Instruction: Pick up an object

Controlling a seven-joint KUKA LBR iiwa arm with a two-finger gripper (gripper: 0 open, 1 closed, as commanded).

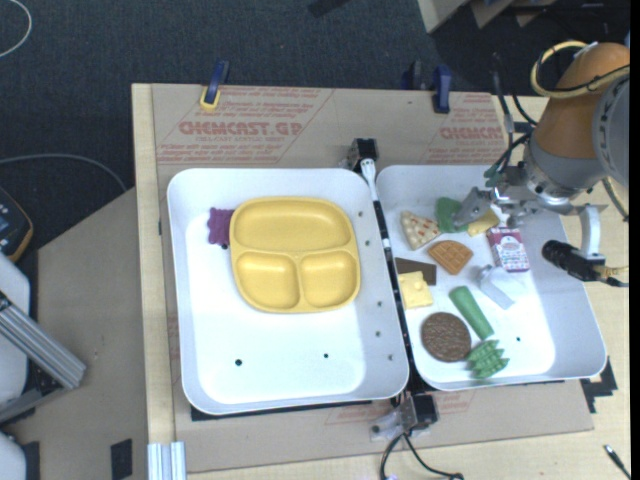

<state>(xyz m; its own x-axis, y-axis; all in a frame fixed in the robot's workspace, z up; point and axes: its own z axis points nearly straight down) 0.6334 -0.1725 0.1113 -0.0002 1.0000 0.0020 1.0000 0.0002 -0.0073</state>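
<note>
arm: comes in from the right, with the gripper point(497, 200) low over the back of the right bin point(580, 363)

gripper state: honestly cannot tell, too small and cluttered there to call it apart or together

likely target: my guess is the small yellow piece point(481, 225) or the green piece point(447, 211), both right by the gripper, near the bin's back wall

how to do it well: pick one thing and centre on it, since the pink carton point(510, 250) and waffle point(451, 256) sit close enough to get nudged

axis: the yellow piece looks slanted, long side running left-right-ish; close across the short side

other stuff: cucumber point(470, 312) runs diagonally, and the left bin point(200, 368) holds a yellow divided plate point(295, 253)
</note>
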